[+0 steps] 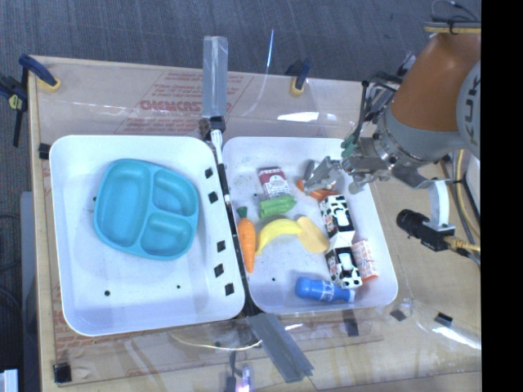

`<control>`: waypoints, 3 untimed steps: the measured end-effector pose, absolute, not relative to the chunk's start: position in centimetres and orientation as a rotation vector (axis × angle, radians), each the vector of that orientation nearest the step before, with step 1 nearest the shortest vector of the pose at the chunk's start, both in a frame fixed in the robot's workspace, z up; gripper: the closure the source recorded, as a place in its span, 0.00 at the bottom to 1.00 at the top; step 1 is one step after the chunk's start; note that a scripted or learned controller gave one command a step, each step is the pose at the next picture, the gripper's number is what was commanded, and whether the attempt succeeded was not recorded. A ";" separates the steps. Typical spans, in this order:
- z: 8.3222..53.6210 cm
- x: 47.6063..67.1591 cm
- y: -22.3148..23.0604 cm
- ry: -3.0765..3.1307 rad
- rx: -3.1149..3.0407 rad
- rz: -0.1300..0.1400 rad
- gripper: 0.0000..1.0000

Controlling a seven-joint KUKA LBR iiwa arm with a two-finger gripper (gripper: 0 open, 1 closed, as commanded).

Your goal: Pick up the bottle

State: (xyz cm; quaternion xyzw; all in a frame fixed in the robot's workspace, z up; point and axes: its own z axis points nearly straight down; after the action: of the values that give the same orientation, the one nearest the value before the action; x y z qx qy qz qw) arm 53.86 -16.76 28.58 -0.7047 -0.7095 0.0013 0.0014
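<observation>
My gripper [324, 175] hangs over the upper right part of the right bin [245, 149], just above a small orange item that I cannot name, and I cannot tell from this slant how it is set or whether it grips anything. My arm [429, 84] comes in from the right, its orange band high over the bin's far corner.

The blue bottle [324, 290] lies on its side near the front wall of the right bin, well apart from my gripper. Its long axis runs nearly left to right, tipped slightly down toward the right; a paler label wraps the right portion, and I cannot make out which end carries the cap. Just above its right end sits a black-and-white carton [344, 267], with a second one [336, 214] further up the bin.

Left of those lie a banana [276, 233] and a carrot [246, 242], the carrot pointing toward the front. A red-and-white packet [273, 181] rests near the bin's middle.

The left bin [69, 292] holds a blue divided plate [147, 208].
</observation>
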 end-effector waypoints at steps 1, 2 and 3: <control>14.1 48.9 -11.5 -2.214 -2.222 0.005 0.00; 9.1 47.6 -18.2 -2.319 -2.113 0.002 0.00; 14.6 47.7 -21.1 -2.522 -1.873 0.000 0.00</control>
State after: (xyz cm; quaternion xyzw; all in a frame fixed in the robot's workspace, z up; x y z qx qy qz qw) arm 47.75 -21.07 14.63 -0.5962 -0.8028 -0.0001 0.0000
